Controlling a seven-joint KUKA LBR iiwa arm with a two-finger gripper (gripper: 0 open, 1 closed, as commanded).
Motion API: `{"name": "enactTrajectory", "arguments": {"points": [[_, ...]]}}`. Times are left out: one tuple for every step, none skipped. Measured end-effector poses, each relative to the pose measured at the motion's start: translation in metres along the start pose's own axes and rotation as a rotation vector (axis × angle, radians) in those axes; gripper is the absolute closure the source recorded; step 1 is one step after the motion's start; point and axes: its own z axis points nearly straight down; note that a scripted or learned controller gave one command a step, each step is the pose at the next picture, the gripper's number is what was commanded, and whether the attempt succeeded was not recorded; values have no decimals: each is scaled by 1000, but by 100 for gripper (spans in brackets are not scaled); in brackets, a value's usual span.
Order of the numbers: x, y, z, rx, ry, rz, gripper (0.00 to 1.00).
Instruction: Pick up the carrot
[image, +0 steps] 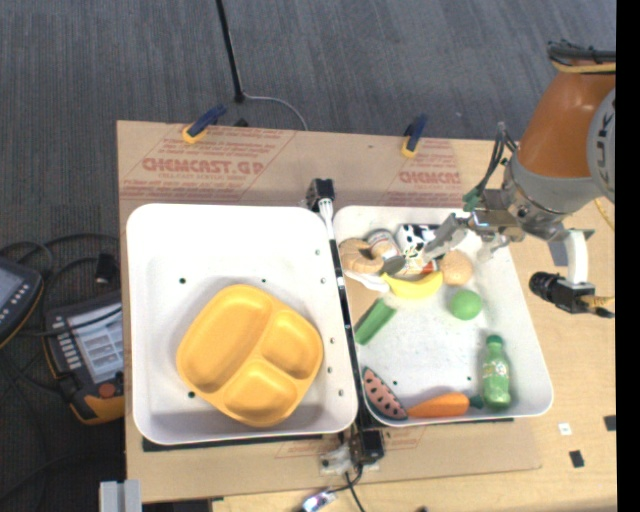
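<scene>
One smooth tapered orange carrot (438, 406), glossy plastic.

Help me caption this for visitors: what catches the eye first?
A big yellow divided plate lies in the left bin. The right bin is crowded with toy food, with the orange carrot at its near edge. The gripper hovers over the pile at the far end.

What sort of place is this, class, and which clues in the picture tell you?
Probably a robotics lab bench: a robot arm reaches over two white bins, toy food such as a carrot fills one, and clamps pin a cardboard sheet down.
</scene>
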Motion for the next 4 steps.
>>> {"name": "enactTrajectory", "arguments": {"points": [[-76,-9,-49,-2,-2,-286,0],[-86,-81,112,1,2,-374,0],[-86,-35,67,-3,0,-515,0],[-86,-108,12,-3,0,-973,0]]}}
